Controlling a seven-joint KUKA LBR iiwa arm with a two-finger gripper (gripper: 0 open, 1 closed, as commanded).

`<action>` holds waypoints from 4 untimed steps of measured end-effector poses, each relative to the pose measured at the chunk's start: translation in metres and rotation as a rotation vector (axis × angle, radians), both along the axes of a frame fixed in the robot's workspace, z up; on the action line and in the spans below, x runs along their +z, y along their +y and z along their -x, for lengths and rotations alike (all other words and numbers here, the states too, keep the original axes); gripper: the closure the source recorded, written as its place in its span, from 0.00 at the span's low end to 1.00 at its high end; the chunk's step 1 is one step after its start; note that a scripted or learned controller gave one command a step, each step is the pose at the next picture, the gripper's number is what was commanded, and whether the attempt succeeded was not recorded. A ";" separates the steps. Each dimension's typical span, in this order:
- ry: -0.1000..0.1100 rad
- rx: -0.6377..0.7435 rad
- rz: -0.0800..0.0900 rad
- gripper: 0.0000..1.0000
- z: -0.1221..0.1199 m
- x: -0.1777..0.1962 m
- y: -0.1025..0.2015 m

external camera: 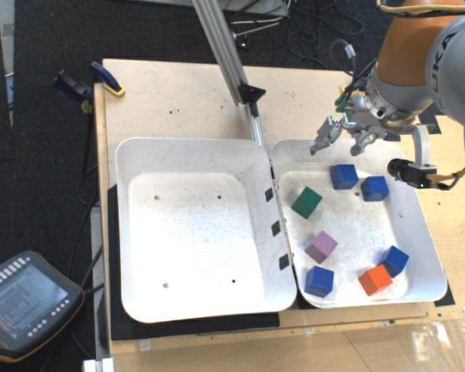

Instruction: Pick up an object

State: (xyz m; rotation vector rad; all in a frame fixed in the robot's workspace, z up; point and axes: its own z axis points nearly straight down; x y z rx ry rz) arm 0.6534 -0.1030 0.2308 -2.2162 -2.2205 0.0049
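The right bin holds several small cubes: a green cube, a purple cube, an orange cube and several blue ones, among them a blue cube and another blue cube near the far rim. My gripper hangs above the bin's far edge, just beyond those two blue cubes. Its fingers are spread apart and nothing sits between them.
The left bin lies beside the right one. A slanted metal pole crosses the bench behind the bins. A blue and yellow clamp sits at the bench's far left corner. A teach pendant rests at the lower left.
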 end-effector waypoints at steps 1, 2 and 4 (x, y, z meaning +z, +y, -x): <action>-0.004 0.000 0.000 0.00 0.000 0.003 0.000; 0.001 -0.003 0.001 0.00 0.010 -0.056 0.000; -0.001 -0.002 0.001 0.00 0.012 -0.138 0.003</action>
